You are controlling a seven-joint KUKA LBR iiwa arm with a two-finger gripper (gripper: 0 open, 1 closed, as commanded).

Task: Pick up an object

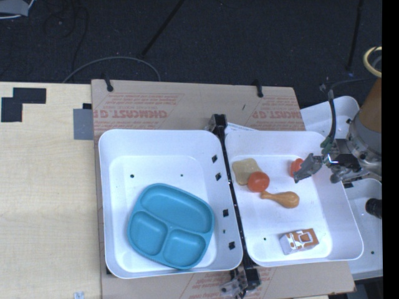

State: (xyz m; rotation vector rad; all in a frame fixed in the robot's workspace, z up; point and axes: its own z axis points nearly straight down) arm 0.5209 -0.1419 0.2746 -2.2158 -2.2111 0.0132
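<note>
Objects for picking lay in the right bin (349, 242), while the left bin (112, 167) held a blue divided plate (169, 225). Going rightward: a tan sponge-like piece (245, 169), touching a red ball (258, 181), then a yellow-orange drumstick-shaped toy (282, 198), a small orange-and-white carton (298, 241) nearer the front, and a red piece (297, 165) beside the gripper (324, 167), whose fingers stood apart, holding nothing.

A grey metal wrist block (365, 143) is seen beneath an orange-brown band (374, 108); a black cable (332, 120) is looped beside it, and the pincer (324, 166) is formed of dark grey angular fingers (307, 168)
</note>
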